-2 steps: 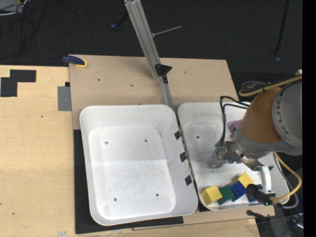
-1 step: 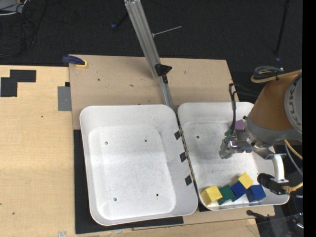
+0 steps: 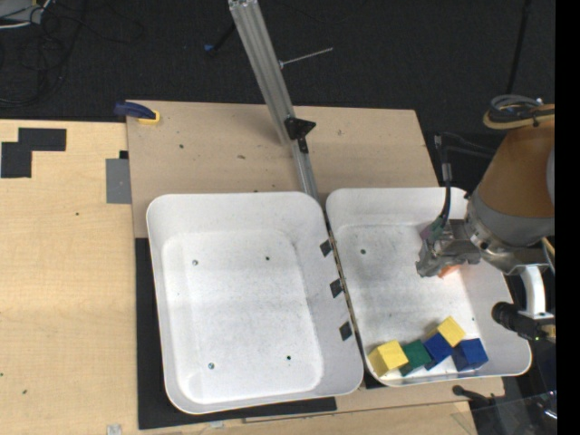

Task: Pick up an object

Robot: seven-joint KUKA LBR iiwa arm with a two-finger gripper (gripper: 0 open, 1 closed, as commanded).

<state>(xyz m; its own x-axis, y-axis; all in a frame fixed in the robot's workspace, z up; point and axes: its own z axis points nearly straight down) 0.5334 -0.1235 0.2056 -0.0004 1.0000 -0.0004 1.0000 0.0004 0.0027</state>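
Over the right shallow white plastic bin (image 3: 362, 208), my gripper (image 3: 439, 263) seems clamped on a small orange-red piece (image 3: 443, 271), but that shallow hold could slip.

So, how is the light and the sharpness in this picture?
Camera view: light is even, and both white bins look bright without strong glare; the background beyond the bench is dark; the claw is soft and small, details unclear; the coloured blocks show clearly.
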